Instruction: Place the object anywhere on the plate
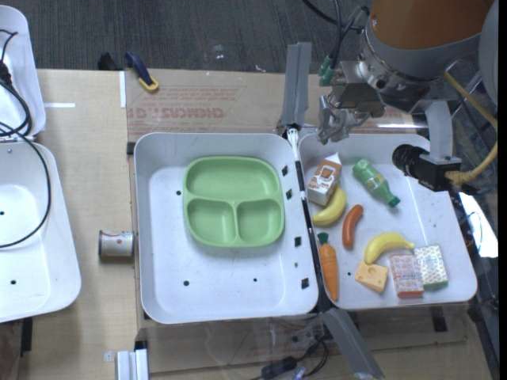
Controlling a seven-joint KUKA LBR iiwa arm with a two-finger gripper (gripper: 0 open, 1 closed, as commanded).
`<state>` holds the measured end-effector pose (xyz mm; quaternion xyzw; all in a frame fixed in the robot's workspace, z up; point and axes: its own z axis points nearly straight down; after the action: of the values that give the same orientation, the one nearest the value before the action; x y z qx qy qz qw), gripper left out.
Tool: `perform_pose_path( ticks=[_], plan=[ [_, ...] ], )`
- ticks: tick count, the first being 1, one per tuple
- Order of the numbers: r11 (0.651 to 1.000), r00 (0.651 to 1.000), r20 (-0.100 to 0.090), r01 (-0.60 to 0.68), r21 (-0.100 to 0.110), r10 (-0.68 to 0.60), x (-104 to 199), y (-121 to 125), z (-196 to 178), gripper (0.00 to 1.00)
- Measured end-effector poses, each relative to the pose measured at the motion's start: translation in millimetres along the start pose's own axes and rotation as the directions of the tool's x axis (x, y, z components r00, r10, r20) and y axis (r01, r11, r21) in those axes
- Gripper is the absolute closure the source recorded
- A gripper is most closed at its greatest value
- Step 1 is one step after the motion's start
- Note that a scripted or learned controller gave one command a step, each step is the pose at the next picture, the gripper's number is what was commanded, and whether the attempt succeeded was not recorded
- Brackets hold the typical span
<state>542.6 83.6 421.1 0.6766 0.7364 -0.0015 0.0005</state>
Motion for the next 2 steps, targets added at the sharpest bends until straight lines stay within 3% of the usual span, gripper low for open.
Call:
perform_pose_path(
  ticks=[1, 2],
  plan=[
    [0.999, 0.999, 0.000, -0.048, 0.003, 0.048, 34, -31, 117, 1.00],
    [1.000, 1.000, 0.000, -0.029, 0.003, 0.029, 85, -58, 182, 1.00]
  ],
)
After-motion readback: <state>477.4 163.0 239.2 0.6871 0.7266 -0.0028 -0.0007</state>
